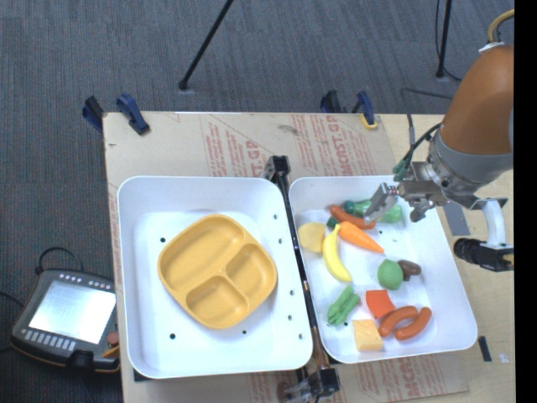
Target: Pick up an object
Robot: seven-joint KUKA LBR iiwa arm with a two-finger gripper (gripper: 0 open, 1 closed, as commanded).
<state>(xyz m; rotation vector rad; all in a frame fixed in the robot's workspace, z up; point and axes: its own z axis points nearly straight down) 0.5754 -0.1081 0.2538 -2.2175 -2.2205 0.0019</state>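
The pincer (388, 201) hangs low over the far part of the right bin (453, 309), near the table's (210, 141) far right corner; whether its fingers are apart or together cannot be told. Just beneath it lie a carrot (361, 238) and a green vegetable (359, 207) (partly hidden). Toward the bin's middle sit a banana (336, 257) and a lime (389, 274); sausages (404, 321) and a cheese cube (367, 335) lie at its near edge. The left bin (134, 225) holds a yellow divided plate (217, 270).
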